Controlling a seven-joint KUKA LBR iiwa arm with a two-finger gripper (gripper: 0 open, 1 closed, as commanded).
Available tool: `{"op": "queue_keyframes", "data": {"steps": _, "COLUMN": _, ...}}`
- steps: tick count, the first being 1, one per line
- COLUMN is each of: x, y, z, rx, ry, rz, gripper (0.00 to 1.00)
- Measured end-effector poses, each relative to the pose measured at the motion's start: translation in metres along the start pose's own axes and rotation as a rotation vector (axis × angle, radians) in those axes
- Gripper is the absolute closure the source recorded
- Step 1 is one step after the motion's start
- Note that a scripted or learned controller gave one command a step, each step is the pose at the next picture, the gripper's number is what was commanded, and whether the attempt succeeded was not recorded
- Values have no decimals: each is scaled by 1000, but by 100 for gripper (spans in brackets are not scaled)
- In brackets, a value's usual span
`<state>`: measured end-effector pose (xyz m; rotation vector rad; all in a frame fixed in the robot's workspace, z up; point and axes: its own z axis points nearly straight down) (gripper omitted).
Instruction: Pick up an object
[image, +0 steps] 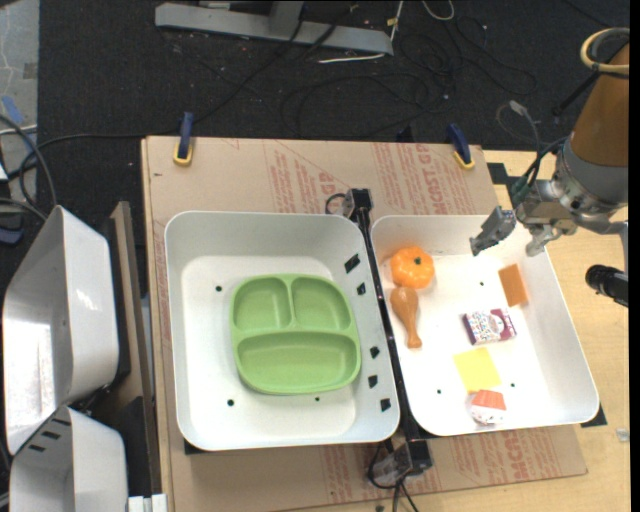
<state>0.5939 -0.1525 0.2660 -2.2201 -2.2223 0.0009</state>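
My two-finger pincer (519, 231) wide, empty, frame upper right; flat orange rectangular block (513, 285) just below, long axis near-vertical.

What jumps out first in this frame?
The green divided plate dominates the left bin. In the right bin, an orange pumpkin sits at the far left corner, with a drumstick just in front of it. The gripper hovers over that bin's far right edge.

Cardboard sheet (420, 180): red printed lettering, upside down, not legible.
Small carton (488, 326): printed label, too small to read.
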Motion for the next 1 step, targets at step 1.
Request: {"op": "queue_keyframes", "data": {"steps": 1, "x": -60, "y": -34, "z": -25, "rx": -3, "ry": -3, "rz": 8, "gripper": 0}}
